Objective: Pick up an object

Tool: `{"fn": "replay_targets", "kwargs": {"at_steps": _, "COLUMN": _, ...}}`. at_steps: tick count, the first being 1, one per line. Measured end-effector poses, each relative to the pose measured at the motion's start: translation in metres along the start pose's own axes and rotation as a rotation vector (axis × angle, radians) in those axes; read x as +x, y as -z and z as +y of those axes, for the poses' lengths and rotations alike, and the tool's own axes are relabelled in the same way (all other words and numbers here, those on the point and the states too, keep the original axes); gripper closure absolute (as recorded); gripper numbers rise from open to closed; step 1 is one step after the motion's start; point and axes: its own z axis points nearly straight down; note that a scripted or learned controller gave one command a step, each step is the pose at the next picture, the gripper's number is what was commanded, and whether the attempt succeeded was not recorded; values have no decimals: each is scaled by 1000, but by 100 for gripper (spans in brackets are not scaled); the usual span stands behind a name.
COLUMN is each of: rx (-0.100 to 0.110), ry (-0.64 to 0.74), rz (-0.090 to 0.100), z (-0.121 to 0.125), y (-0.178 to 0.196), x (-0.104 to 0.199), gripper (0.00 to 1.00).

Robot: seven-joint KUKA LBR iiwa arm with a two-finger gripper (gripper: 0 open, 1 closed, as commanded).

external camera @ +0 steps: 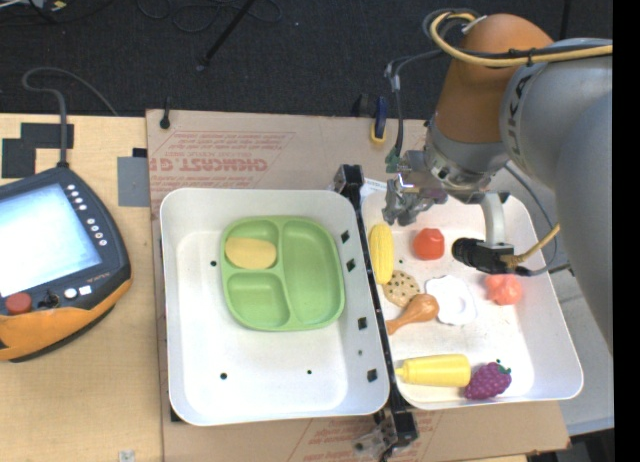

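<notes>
The hand (402, 202) hovers at the right bin's (560, 350) eleven o'clock corner, above the corn cob (381, 252); its grip cannot be told. Descending there risks striking the bin wall, or the rounded cob rolling aside.

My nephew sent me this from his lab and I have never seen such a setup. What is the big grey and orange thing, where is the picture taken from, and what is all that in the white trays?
The grey and orange thing is a robot arm; its gripper hangs over the right bin. One fixed camera looks down at a slant. The left bin holds a green divided plate with a yellow piece in one compartment. The right bin holds toy food: a corn cob, a red piece, a cookie, a drumstick, a fried egg, a pink piece, a yellow block and purple grapes. Nothing shows between the fingers.
</notes>
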Motion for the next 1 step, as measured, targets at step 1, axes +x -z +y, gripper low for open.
{"fn": "replay_targets", "kwargs": {"at_steps": 1, "rx": -4, "ry": 2, "rz": 0, "z": 7, "y": 1, "x": 3, "gripper": 100}}
